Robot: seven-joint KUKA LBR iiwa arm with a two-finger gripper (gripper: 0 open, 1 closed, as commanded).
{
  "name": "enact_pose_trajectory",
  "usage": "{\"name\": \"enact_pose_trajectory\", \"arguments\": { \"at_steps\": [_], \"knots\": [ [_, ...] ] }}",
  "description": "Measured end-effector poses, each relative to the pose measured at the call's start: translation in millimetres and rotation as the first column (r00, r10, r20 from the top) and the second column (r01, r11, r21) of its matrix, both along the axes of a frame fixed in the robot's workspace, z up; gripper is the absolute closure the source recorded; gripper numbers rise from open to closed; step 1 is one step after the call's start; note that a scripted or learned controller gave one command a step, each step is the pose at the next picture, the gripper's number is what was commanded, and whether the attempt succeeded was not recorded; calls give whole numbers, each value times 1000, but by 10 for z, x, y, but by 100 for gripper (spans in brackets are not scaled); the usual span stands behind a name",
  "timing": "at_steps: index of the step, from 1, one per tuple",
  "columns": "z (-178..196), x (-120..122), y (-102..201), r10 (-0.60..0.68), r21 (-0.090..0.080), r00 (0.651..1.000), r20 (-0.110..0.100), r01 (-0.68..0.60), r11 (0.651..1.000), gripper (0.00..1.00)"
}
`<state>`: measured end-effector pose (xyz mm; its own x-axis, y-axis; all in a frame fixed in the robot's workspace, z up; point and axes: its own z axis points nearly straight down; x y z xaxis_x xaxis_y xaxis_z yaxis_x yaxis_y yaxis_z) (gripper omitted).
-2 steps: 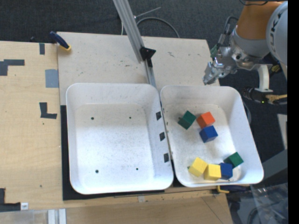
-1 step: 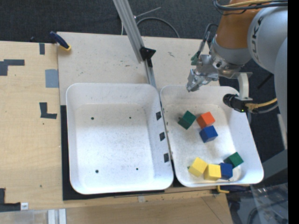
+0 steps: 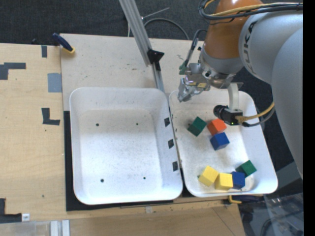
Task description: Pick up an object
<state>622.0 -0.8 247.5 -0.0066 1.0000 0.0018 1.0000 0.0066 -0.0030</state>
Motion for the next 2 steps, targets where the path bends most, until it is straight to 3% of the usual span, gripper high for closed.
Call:
{"name": "enact_pose_trajectory", "arguments": {
  "at_steps": [1,2],
  "knots": [
    [48,-195,467,0,0,1000,0,0,1000,100],
    [-142,-390,985,0,-1,1000,-2,0,1000,100]
  ]
}}
